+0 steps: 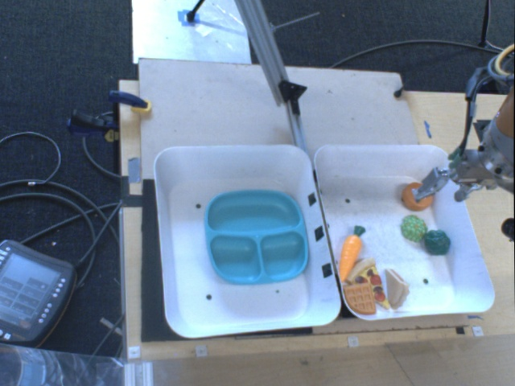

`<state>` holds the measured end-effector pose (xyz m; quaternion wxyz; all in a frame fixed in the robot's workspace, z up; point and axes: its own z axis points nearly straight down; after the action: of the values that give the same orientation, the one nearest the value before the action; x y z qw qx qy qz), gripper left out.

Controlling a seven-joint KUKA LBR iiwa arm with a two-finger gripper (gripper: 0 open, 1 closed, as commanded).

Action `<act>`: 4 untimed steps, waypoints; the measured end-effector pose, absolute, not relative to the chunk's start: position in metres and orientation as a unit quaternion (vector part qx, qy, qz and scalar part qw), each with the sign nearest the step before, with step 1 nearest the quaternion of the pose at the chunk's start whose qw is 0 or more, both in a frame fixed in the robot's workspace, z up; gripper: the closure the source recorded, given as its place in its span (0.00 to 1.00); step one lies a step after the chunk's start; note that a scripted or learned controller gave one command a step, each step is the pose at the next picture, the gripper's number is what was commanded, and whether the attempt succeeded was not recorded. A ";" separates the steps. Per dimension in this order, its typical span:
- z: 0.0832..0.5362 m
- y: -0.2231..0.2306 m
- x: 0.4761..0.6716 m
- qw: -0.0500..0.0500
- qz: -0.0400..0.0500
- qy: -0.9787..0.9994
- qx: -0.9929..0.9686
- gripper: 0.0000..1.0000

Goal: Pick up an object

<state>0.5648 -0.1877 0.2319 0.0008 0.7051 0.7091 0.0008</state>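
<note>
At the right of the frame the gripper (437, 182) hovers beside the orange toy fruit (416, 197) lying in the right bin (475, 292), how far open it is cannot be told, so nothing looks lifted and the pick seems undone.

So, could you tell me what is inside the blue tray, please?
Nothing visible: the tray in the left bin shows three bare compartments. What lies beneath it is covered.

The arm (497, 147) is showing grey metal at its wrist, an orange patch above it, and dark and yellow cables looping beside it.
</note>
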 end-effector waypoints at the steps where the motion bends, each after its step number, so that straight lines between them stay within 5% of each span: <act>1: 0.232 -0.188 0.565 0.001 0.001 0.709 0.705 0.00; 4: 0.091 -0.195 0.572 0.003 0.000 0.707 0.707 0.00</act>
<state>0.5719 -0.1952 0.0913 0.0032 0.7069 0.7073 0.0004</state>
